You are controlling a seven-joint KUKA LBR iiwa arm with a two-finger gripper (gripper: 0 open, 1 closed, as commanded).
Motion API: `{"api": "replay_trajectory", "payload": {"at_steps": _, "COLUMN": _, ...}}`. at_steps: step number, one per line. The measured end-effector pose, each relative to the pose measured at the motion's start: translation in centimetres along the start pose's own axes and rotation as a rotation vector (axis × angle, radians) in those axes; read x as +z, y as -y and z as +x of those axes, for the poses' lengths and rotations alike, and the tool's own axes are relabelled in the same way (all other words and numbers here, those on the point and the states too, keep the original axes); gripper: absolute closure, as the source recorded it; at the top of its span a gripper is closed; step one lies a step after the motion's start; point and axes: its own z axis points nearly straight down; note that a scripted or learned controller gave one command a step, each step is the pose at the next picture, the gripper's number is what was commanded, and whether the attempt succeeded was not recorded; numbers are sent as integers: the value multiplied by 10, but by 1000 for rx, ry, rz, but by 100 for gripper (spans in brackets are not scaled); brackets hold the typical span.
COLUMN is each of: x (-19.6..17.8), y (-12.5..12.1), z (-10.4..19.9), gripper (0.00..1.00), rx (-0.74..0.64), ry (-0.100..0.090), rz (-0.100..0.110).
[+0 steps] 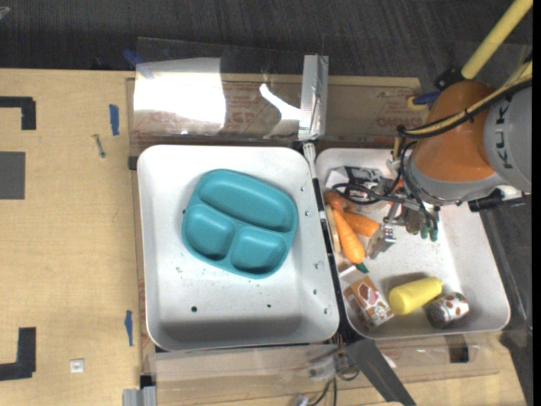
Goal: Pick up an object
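Note:
My gripper hangs low over the middle of the right white bin, under the orange-banded wrist. Just to its left lie two orange carrots along the bin's left wall. Toward the front of that bin rest a yellow lemon-shaped object, a small brown-and-white can and a printed snack packet. I see nothing lifted off the bin floor. A dark tangled item lies at the back of the bin, partly hidden by the arm.
The left white bin holds a teal divided plate. A clear plastic sheet and a metal divider stand behind the bins. Cables and a yellow hose run along the arm at upper right.

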Motion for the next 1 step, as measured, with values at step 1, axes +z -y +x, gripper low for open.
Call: {"api": "replay_trajectory", "payload": {"at_steps": 1, "x": -23, "y": 29, "z": 52, "gripper": 0, "rx": 191, "ry": -20, "rz": 1}}
